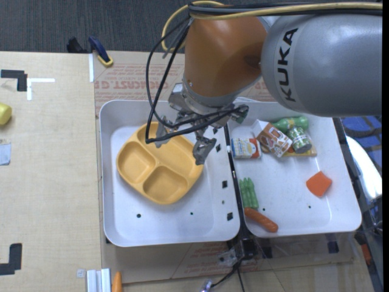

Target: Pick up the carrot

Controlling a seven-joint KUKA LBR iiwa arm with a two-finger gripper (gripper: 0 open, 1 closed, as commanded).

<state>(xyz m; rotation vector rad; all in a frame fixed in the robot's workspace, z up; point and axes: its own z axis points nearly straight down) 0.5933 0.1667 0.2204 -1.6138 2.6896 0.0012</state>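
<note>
The carrot [261, 219], orange and stubby, lies near the front left corner of the right bin [340, 221], just in front of a green vegetable [248, 192]. My gripper [202, 149] hangs below the orange wrist band, over the right part of the left bin [121, 224], at the right rim of a yellow divided plate [158, 169]. It is up and to the left of the carrot, well apart from it, with the divider between the bins lying between them. Nothing shows in its grasp.
In the right bin lie a small white carton [246, 148], a brown snack packet [273, 140], a green can [299, 137] and an orange block [319, 184]. A yellow object [3, 113] sits on the bench at the far left. Cables loop above the wrist.
</note>
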